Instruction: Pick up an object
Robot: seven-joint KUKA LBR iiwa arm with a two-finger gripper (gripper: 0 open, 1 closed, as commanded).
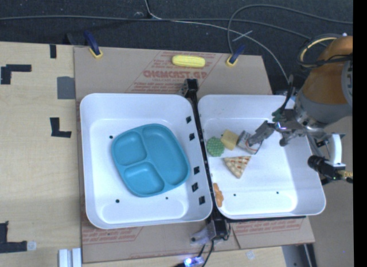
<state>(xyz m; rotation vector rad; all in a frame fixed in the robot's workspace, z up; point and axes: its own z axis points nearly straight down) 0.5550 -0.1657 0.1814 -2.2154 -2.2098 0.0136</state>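
Note:
The right bin (287, 197) holds a green round piece (215, 146), a yellow block (229, 139), a tan triangular slice (237, 165) and a small orange piece (217, 193) by its left wall. My gripper (268, 141) hangs low over the middle of this bin and is open. Its left finger (258, 135) slants down to a small pale, red-edged item (248, 146) just right of the yellow block. Nothing sits between the fingers. The grey arm with its orange band (335, 53) comes in from the right.
In the left bin (97, 122) lies a blue divided plate (150, 158). A yellow banana-shaped toy (188, 61) rests on the cardboard behind the bins. Black cables run across the dark back of the bench. Clamps hold the cardboard's far edge.

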